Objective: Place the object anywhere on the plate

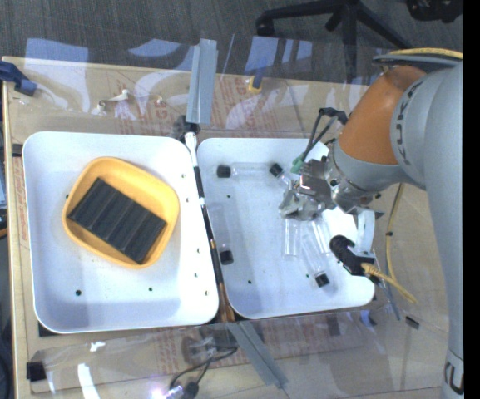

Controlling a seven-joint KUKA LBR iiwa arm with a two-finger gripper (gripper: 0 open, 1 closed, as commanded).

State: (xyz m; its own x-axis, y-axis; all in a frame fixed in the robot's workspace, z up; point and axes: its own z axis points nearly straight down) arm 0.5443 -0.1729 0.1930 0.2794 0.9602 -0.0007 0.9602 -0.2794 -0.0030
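i'm reading one relation here: the dark ribbed slab (116,220) lies at nine o'clock from the gripper (304,198), well apart from it and across the wall between the two bins. the slab rests flat on the yellow plate (163,199) in the left bin (56,306), inside the plate's rim, with its long axis running from about ten o'clock to four o'clock. the gripper hangs over the right bin (256,293), toward that bin's three o'clock side, with the arm coming in from three o'clock. i cannot tell whether it is wide or narrow, since the metal parts there blur together, and i cannot make out anything carried in it. a few small black bits (222,171) sit apart on the right bin's floor. some pale clear shapes (302,239) just at six o'clock of the gripper are too faint for me to name. if the slab is the object meant, i judge the placing already done. any further move would be a long reach toward nine o'clock, with the bin walls to clear on the way.
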